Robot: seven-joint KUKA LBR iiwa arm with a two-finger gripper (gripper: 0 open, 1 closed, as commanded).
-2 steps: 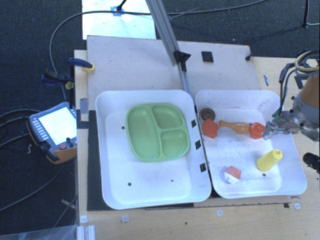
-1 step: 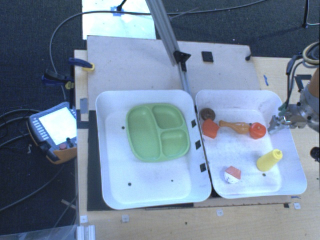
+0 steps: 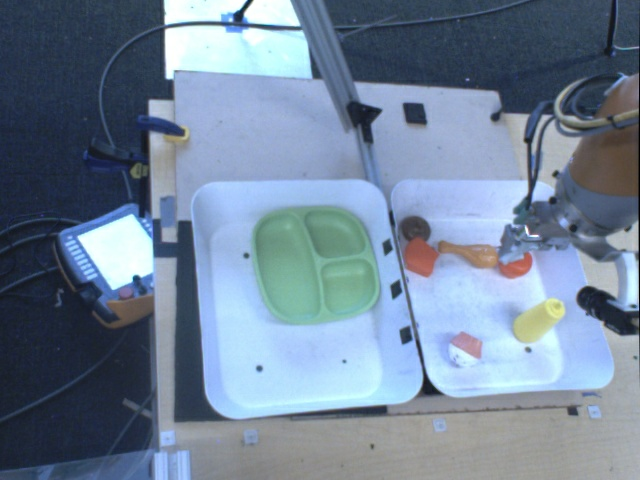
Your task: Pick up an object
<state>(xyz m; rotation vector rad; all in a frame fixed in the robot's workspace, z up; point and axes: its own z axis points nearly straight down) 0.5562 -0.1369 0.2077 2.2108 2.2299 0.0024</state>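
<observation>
Gripper (image 3: 514,244) down in right bin (image 3: 590,368), right at the red piece (image 3: 516,267) beside the orange drumstick toy (image 3: 468,255), grip state can't tell from here, possibly mid-grasp, nothing visibly lifted so pick not done.

The scene is viewed by one fixed camera, set above the bench (image 3: 330,118) and tilted down at a slant. Both white bins are taken in whole: the left bin (image 3: 300,368) at lower centre of the frame, the right bin (image 3: 500,368) at lower right. The dark floor is seen along the top and left edges. The arm (image 3: 605,158) enters at the right edge, partly cut off.
</observation>
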